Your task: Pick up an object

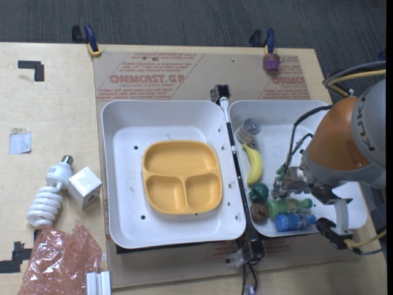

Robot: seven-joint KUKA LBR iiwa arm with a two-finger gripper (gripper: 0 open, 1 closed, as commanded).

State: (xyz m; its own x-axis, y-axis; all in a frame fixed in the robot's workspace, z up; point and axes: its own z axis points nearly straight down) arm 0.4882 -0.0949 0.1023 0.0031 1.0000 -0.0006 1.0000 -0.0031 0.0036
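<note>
Gripper (284, 186) low in the right bin (279, 117) — lower right of frame.
We can't tell how it's set; it sits just above the green bottle (293, 205), the banana (253, 163) up-left, and the yellow tray (182, 177) fills the left bin (123, 158).

The arm (356, 137) comes in from the right side of the view, its grey upper link at the frame's edge and its broad orange band bulging just above the wrist. From that band the wrist bends downward and toward the left, ending in the hand (287, 186), which hangs low with its dark metal parts pointing down. Black cables loop over the top of the orange band and run down along the wrist to the hand, and a yellow cable arcs past the grey link above.
</note>
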